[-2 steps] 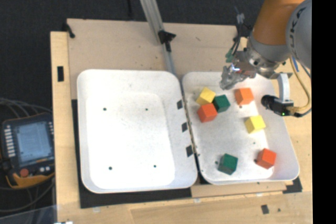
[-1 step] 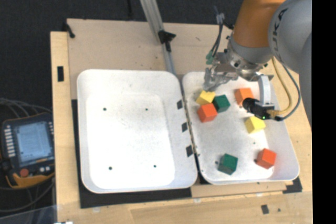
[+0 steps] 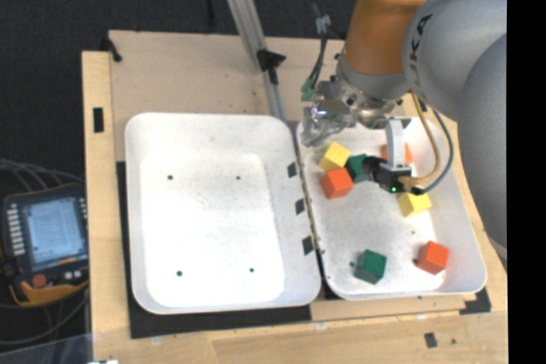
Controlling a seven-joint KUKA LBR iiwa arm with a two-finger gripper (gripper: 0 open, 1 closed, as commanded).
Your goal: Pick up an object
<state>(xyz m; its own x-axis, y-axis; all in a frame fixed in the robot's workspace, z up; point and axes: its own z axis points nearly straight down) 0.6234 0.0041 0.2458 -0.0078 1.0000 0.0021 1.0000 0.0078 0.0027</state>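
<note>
Several small blocks lie in the right bin (image 3: 461, 222). A yellow block (image 3: 334, 155) and an orange block (image 3: 337, 182) sit near its upper left, with a dark green block (image 3: 357, 164) partly hidden beside them. Another yellow block (image 3: 415, 202) lies mid-right. A green block (image 3: 369, 265) and an orange-red block (image 3: 432, 257) rest near the front edge. My gripper (image 3: 317, 125) hangs over the bin's far left corner, just above and left of the first yellow block. Nothing shows in its grasp.
The left bin (image 3: 145, 141) is bare white with a few dark dots. A slanted metal pole (image 3: 243, 8) rises behind the bins. The arm's grey body (image 3: 461, 47) covers the right bin's far right. A handheld pendant (image 3: 47, 239) lies off the bench at left.
</note>
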